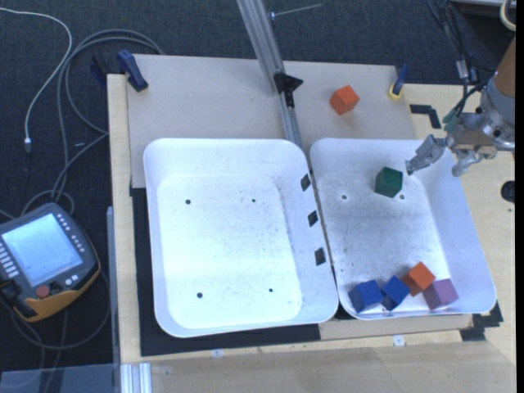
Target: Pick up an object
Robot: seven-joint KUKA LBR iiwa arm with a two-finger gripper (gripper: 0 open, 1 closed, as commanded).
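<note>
A green cube [389, 182] lies in the upper part of the right bin [368, 236]. Along that bin's front edge sit two blue cubes [366, 295] [395, 291], an orange cube [421, 276] and a purple cube [442, 293]. My gripper [444, 158] hangs over the bin's upper right corner, just right of the green cube, open, its two fingers spread apart with nothing between them.
The left bin [221, 236] lies beside the right one. Another orange cube [345, 100] rests on the bench behind the bins. A metal pole [266, 47] slants up from the gap between the bins. A teach pendant [41, 256] lies at far left.
</note>
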